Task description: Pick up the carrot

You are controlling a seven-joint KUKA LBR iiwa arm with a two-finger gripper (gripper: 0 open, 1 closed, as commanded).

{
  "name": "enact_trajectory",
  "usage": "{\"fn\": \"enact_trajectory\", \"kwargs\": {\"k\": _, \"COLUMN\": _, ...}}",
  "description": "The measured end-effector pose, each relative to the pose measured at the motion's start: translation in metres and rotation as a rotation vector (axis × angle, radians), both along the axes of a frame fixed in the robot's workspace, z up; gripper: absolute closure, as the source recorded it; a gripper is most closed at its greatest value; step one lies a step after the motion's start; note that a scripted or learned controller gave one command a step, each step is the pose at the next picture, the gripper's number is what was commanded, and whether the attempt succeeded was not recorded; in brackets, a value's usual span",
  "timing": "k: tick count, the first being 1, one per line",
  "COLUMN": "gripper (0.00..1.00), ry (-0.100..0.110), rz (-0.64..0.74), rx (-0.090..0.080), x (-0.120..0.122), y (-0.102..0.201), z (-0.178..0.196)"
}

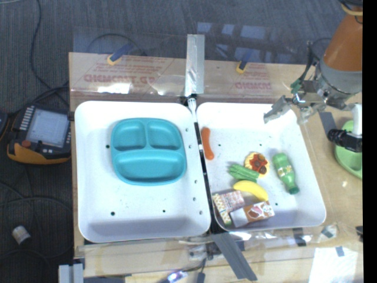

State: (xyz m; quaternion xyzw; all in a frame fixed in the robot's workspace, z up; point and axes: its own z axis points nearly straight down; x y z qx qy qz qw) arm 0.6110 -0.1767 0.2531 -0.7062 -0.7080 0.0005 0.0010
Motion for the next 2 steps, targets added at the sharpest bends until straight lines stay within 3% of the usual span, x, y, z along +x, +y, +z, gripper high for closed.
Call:
{"fn": "enact_trajectory", "kwargs": {"k": 1, "gripper": 0.0, "ry": 0.0, "rz": 0.242, "rx": -0.001, "x": -0.026, "y": 0.045, "z": -0.022}}
{"fn": "enact_trajectory", "kwargs": {"k": 2, "gripper": 0.0, "ry": -0.003, "rz": 0.665, "rx": 0.0, "x": -0.044, "y": 0.056, "z": 0.048}}
